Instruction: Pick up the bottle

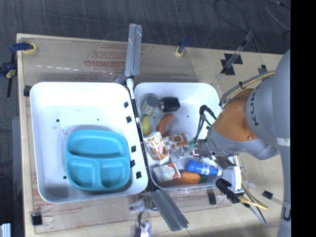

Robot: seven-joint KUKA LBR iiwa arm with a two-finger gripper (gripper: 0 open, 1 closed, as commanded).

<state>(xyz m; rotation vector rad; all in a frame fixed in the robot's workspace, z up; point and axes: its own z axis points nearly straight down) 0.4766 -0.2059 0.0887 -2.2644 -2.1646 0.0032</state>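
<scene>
Bottle (202, 169) lies on its side in the right bin (210, 94), near that bin's front wall; blue body, white cap end pointing away from the divider between the bins. Directly in front of the bottle, touching or nearly so, lies an orange carrot-like item (188, 178). On the divider side of the bottle sits a small printed carton (166, 172), and behind that a larger orange-and-white carton (157, 146) beside a printed packet (177, 143). Further back from the bottle: an orange sausage-shaped piece (165, 122), a yellow item (146, 125) against the divider, a metal can (149, 103), and a black object (170, 103). Gripper (198, 150) hangs just behind the bottle, over its cap half; cannot tell whether its jaws are apart or together, nor whether it touches the bottle. Left bin (44, 107), across the divider from the bottle, holds a blue compartment tray (98, 159).
</scene>
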